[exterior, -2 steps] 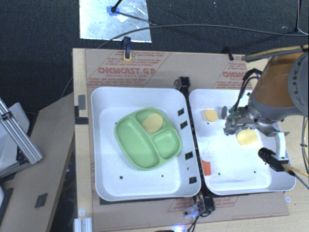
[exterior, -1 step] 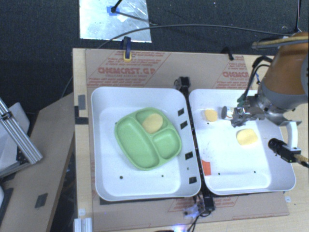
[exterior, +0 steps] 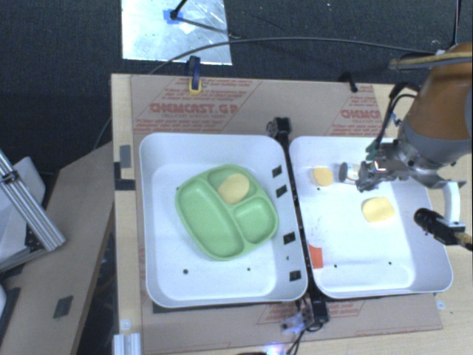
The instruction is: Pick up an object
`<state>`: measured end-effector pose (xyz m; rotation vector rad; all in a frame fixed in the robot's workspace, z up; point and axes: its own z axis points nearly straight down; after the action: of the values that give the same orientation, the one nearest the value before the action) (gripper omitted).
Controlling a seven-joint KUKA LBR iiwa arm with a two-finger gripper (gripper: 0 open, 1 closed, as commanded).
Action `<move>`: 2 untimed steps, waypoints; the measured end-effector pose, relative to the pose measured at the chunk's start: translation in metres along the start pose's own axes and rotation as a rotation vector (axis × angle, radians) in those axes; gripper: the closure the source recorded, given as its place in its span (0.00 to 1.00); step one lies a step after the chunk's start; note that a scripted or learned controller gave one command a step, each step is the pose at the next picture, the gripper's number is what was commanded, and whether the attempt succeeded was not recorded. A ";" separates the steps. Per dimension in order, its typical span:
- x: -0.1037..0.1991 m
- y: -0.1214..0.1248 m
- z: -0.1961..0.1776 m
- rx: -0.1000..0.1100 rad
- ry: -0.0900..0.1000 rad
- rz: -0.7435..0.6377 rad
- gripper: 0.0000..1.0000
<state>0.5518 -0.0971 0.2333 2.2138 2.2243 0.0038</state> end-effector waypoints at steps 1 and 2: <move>0.050 -0.002 -0.008 0.001 0.002 -0.005 1.00; 0.107 -0.008 -0.012 0.003 0.002 -0.005 1.00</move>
<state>0.5433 0.0100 0.2448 2.2110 2.2321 0.0030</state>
